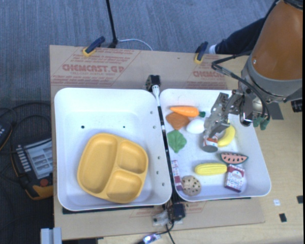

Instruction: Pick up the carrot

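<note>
1. Two white bins sat side by side on the bench (91,67); nearest the camera, the right bin (262,184) held a cookie (191,185), a corn cob (210,169), a small red carton (235,179) and a watermelon slice (234,158).
2. Nearby in the left bin (66,136) lay a yellow divided plate (113,166).
3. Mid-bin, the tool (212,136) hung low over a small can (209,145), a banana (226,135) just beside it. Whether it was spread or pressed together could not be told.
4. Farther back lay a white egg (195,127), a green leaf (176,141) and an orange wedge (176,121).
5. Farthest, near the bin's back-left corner, lay the carrot (185,111): orange, tapered, lying on its side with a green stub at its right end, touching the wedge.
6. Judged risk: the tool stood well right of the carrot, so closing there would likely catch the can or banana instead. The wedge's matching colour and the crowding egg could also spoil a clean grip.
</note>
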